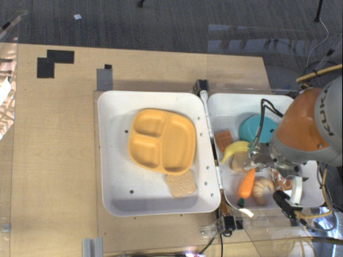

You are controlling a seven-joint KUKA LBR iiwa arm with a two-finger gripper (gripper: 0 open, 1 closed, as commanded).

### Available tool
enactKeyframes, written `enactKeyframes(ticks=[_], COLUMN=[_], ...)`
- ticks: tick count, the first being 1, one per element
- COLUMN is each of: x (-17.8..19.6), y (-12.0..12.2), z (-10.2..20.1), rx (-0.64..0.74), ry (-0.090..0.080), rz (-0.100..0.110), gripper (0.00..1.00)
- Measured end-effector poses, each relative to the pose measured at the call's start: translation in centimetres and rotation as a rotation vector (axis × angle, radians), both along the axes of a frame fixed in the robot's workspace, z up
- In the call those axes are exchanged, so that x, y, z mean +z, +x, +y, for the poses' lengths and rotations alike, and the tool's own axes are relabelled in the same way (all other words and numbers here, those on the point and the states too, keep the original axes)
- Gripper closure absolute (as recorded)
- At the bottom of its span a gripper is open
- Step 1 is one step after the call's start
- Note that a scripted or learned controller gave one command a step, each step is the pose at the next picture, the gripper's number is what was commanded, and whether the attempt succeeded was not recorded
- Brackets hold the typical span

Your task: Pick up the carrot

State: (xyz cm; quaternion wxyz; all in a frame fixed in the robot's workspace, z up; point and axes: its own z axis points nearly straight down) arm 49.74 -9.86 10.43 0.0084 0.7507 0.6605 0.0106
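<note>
I logged the right bin [316, 178] from its near edge outward. Close to the near wall lay a pale, shell-like bread roll [262, 189], and just left of it the carrot [246, 184], lying tilted with its dark green tip [240, 202] pointing at the near wall and its orange body running up toward the bin's middle. The carrot's upper end sat directly beneath the gripper [256, 159], which hung low over the middle of the bin; I could not tell from this angle whether it was open or closed, or whether it touched the carrot. Nothing showed the carrot lifted off the bin floor. Just left of the gripper lay a yellow banana [233, 150] with a tan round item [237, 163] below it, and an orange-brown cracker-like block [223, 140] near the bin's left wall. Farther back stood a teal bowl [253, 128], partly covered by the arm [308, 130].

In the left bin [115, 143], a waffle-textured square [181, 184] lay toward the near right corner, touching the near edge of a yellow divided plate [162, 140] at the bin's centre.
</note>
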Motion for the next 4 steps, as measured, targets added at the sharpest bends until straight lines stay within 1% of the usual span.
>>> enactKeyframes(ticks=[1,2,3,4], x=[8.2,8.1,8.0,8.0], y=[-0.4,-0.5,0.0,0.0], z=[7.6,7.3,8.8,8.8], rx=[-0.365,-0.369,-0.250,-0.251], ry=[0.009,0.006,0.003,0.003], rz=[0.022,0.024,0.026,0.026], gripper=[1.00,0.00,0.00,0.00])
